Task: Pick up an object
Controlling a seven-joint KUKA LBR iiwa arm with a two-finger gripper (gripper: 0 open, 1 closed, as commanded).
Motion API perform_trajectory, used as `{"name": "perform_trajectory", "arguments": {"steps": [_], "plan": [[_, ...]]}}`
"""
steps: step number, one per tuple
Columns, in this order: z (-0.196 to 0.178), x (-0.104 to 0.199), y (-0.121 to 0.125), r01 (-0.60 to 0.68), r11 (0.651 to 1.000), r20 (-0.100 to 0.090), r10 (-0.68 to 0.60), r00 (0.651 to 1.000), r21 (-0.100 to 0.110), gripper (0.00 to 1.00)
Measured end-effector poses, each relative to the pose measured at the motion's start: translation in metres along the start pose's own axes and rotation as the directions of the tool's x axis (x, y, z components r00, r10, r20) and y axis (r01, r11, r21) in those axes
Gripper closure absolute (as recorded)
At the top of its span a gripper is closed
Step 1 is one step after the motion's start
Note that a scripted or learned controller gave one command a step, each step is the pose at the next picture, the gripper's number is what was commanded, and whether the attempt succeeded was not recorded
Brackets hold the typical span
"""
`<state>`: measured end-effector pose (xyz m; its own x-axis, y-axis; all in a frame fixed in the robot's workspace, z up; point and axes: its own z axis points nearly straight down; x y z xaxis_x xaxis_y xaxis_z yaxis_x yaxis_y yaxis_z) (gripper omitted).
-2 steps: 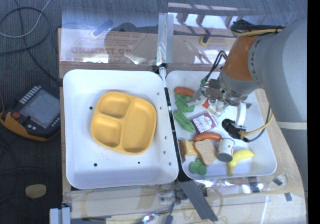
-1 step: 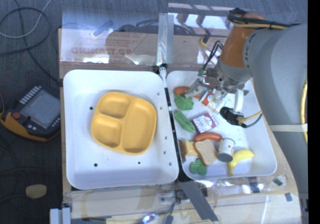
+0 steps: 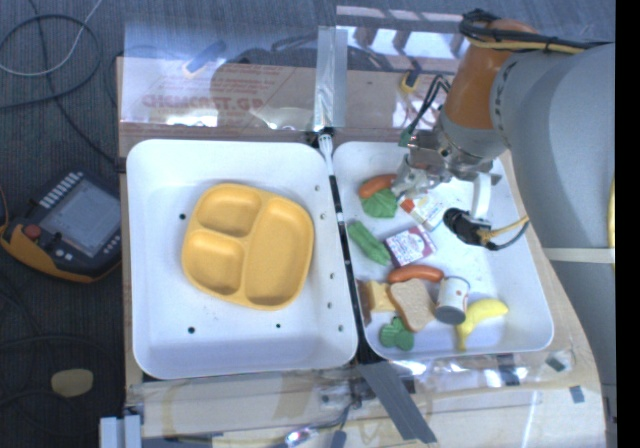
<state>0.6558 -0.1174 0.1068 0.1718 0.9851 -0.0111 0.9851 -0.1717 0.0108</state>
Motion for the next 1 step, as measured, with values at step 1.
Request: {"name": "perform_trajectory", "arguments": {"steps": [1], "plan": [[-0.1360, 0.0631, -0.0390, 0.047, 0.999, -0.010, -0.047, 0.999, 0.012, 1.00]]}}
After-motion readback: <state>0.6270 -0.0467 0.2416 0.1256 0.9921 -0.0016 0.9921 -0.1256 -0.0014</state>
